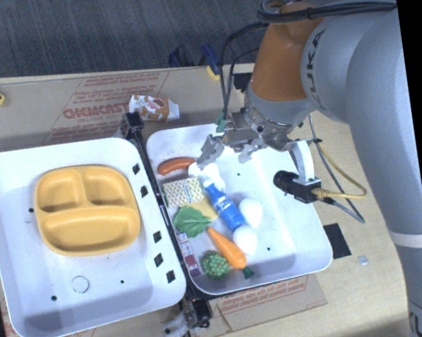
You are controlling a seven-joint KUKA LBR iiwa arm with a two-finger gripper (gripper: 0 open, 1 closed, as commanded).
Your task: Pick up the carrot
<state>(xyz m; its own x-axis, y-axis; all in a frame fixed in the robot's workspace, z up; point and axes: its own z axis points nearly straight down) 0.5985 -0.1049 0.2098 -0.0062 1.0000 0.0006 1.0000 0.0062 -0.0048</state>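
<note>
- Orange carrot lying near right bin's front edge, wedged between broccoli, egg and blue bottle.
- Gripper near back edge; opening impossible to tell.
- Risk: crowding neighbours deflecting grasp.

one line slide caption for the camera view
KUKA arm's pincer above the right bin of toy food; carrot lies near its front, yellow tray in left bin.

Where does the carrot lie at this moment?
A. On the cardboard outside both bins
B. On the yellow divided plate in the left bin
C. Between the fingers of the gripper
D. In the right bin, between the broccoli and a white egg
D. The carrot lies on the floor of the right bin, with the broccoli at its lower left and a white egg at its right.
</note>
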